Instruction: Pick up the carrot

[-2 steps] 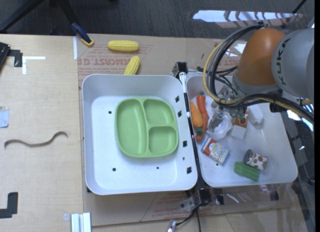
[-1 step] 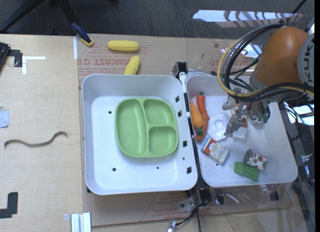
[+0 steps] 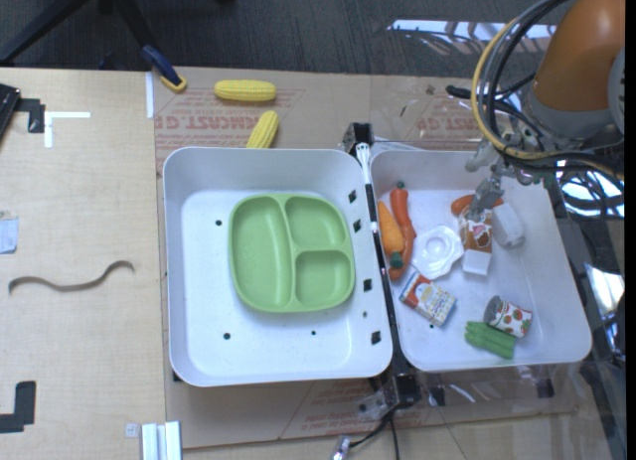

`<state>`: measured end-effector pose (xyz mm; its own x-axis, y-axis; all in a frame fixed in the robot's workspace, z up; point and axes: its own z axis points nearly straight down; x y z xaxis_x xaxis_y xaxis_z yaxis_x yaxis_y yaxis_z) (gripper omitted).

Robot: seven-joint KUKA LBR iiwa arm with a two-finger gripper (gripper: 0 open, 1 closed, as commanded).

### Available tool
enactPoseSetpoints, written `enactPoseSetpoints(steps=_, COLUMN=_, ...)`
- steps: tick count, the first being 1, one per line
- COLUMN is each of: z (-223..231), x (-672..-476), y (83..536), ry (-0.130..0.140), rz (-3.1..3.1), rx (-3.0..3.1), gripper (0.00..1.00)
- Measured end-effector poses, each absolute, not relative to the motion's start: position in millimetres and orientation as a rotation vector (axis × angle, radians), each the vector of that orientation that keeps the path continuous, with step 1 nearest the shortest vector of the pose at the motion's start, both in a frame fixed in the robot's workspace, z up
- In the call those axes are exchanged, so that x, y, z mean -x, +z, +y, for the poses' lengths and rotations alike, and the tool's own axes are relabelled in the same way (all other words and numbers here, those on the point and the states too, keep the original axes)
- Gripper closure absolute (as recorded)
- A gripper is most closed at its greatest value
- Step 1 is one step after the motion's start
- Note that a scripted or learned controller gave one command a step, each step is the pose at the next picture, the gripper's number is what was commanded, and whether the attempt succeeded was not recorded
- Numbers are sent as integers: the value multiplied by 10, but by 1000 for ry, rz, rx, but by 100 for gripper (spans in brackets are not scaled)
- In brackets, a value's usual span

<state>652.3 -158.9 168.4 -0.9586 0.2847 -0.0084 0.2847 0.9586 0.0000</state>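
Note:
The carrot (image 3: 400, 212) is orange with a green end and lies lengthwise along the left wall of the right bin (image 3: 556, 349). A second orange piece (image 3: 390, 230) is pressed against it. My gripper (image 3: 487, 195) hangs over the upper middle of the right bin, about a hand's width to the right of the carrot. It sits just above a red and orange packet (image 3: 476, 233). Nothing shows between the gripper and the carrot but bare bin floor.
A green divided plate (image 3: 293, 252) lies in the left bin (image 3: 189, 349). The right bin also holds a white round lid (image 3: 437, 249), a small carton (image 3: 428, 300), a can (image 3: 509, 318) and a green vegetable (image 3: 490, 339). Two corn cobs (image 3: 244, 91) lie behind the bins.

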Motion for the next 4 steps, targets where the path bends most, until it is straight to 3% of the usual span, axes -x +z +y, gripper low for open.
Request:
enactPoseSetpoints(steps=1, z=-909, x=-6409, y=929, ry=1, rz=3103, rx=-456, gripper=0)
enactPoseSetpoints(steps=2, z=-915, x=-6428, y=1038, ry=-3, rz=3097, rx=-452, gripper=100)
enactPoseSetpoints(steps=3, z=-917, x=-6447, y=1146, ry=-5, rz=3091, rx=-447, gripper=100)
enactPoseSetpoints(steps=4, z=-427, x=-6541, y=1930, ry=0, rz=3019, rx=-845, gripper=100)
